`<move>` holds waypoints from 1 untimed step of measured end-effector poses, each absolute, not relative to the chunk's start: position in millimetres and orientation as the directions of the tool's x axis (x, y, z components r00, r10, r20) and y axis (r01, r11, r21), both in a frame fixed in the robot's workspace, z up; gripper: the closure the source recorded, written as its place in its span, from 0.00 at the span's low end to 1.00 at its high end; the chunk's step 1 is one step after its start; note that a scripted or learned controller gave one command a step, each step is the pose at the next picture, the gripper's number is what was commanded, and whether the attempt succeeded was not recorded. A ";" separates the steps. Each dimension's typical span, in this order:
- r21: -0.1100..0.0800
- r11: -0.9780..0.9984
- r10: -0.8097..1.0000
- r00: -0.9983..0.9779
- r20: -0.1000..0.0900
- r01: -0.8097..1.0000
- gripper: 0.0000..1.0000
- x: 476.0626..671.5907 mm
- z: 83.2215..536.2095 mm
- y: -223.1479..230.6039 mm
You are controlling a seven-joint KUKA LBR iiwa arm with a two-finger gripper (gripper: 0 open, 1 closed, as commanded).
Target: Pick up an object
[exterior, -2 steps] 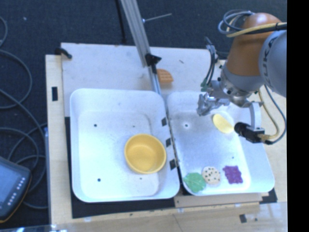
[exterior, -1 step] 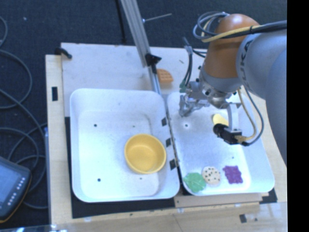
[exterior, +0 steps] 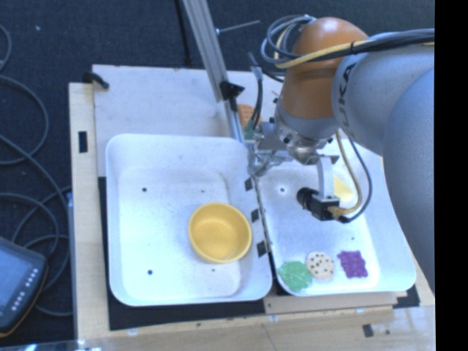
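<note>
Camera view: round yellow plastic bowl [exterior: 219,231] in left white bin [exterior: 128,196], near divider, open floor around. Green [exterior: 295,274], spotted cookie-like [exterior: 319,265], purple [exterior: 353,263] pieces along right bin [exterior: 387,262] front edge. Gripper [exterior: 262,168] over divider; grasp indiscernible.

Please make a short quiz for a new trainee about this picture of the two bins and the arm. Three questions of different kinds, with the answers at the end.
1. True or false: the yellow bowl lies in the right bin.
2. Which one lies between the other two along the near edge of the right bin?
A. the green piece
B. the round spotted piece
C. the purple piece
3. Fill in: the gripper hangs over the ______ between the two bins.

Key
1. False. The bowl is in the left bin.
2. B.
3. Divide. It is at the far end, near the inner rims of both bins.
</note>
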State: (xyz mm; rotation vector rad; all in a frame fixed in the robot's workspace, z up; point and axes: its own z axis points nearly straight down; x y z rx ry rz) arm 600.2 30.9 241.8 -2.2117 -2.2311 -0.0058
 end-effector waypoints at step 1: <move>0.002 0.009 1.000 -0.009 0.003 1.000 1.00 610.3 251.1 86.2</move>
